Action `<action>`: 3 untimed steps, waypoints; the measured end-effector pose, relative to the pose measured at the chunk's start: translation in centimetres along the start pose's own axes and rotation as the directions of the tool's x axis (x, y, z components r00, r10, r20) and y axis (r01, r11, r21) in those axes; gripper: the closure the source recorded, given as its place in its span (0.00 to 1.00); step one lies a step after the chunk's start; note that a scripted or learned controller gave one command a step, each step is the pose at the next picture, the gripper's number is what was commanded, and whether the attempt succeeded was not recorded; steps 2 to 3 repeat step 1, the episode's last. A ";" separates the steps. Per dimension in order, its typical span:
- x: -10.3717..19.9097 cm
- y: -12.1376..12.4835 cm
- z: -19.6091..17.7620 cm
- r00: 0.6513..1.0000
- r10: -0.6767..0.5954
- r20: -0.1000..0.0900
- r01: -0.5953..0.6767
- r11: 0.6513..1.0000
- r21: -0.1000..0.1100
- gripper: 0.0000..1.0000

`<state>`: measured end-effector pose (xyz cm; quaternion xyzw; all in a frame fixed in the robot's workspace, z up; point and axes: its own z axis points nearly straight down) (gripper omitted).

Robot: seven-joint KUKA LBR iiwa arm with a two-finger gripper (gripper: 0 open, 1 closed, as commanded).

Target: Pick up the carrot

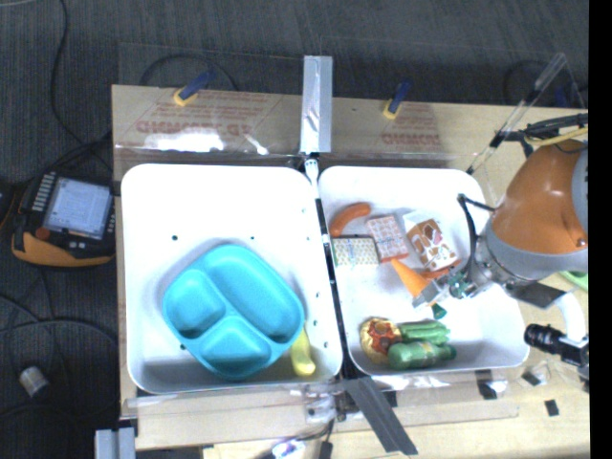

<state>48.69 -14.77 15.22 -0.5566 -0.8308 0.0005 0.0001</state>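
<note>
Nearest the camera, in the right bin [497,347], green vegetables [421,342] lie beside a red and yellow item [380,335]. In the left bin [143,256] a blue divided tray [232,309] sits with a yellow piece [302,354] against its right edge. Further in, the gripper [442,295] hangs low in the right bin, its tip at the lower end of the carrot [409,275]; how wide it stands cannot be told. The carrot lies near the bin's middle, just below a small printed box [430,242]. Beyond are a pink card [384,234], a patterned card [352,252] and a sausage [348,216]. Farthest, the counter [459,132] carries a clear sheet [210,122].
</note>
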 end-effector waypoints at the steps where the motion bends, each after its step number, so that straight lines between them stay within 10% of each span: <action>1: 1.4 9.3 -3.9 0.999 -0.036 0.000 0.036 0.999 0.000 1.00; 3: 1.4 9.3 -3.9 0.999 -0.036 0.000 0.036 0.999 0.000 1.00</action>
